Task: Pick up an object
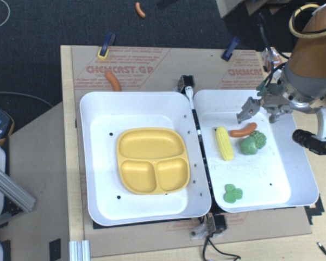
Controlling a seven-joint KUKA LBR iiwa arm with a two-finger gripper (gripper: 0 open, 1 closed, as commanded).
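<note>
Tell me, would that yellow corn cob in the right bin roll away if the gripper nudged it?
Probably. The yellow toy corn cob looks long and round, so a sideways push would likely roll it across the flat white bin floor. Its kernel bumps may slow it. It looks like moulded plastic, likely stiff and light, and the orange sausage beside its top end might stop it.

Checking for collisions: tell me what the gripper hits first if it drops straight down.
Probably the hot dog, which lies just below the gripper in the right bin. Depth is unclear.
</note>
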